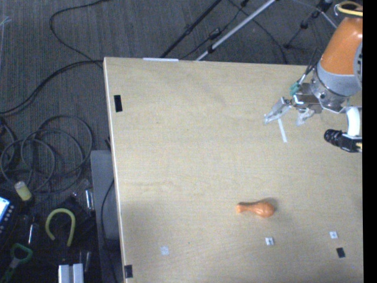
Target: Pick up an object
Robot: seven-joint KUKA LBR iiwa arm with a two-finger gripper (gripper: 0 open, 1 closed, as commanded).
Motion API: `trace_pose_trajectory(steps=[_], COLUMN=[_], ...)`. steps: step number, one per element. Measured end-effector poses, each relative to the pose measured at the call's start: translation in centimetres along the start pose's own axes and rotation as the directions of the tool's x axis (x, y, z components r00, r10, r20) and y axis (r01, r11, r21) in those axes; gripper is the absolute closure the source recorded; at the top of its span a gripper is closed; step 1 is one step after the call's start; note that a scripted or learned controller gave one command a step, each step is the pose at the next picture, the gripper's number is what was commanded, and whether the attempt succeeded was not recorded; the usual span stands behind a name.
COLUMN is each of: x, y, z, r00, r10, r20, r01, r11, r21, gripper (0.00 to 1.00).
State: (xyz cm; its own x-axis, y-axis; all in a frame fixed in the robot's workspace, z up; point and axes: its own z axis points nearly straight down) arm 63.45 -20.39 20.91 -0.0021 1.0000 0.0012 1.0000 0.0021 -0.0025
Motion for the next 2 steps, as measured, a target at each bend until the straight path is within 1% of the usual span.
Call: trace_pose_trajectory(steps=[1, 2], x=[-1.3, -0.9], y=[3.4, 3.5], z=[5.9, 12.5], r00=[0.994, 0.939], r10=[-0.108, -0.345], r20=[0.006, 0.004], r01=[0.108, 0.345], r11=[0.994, 0.939], r21=[0.000, 0.000], gripper=[0.00, 0.00])
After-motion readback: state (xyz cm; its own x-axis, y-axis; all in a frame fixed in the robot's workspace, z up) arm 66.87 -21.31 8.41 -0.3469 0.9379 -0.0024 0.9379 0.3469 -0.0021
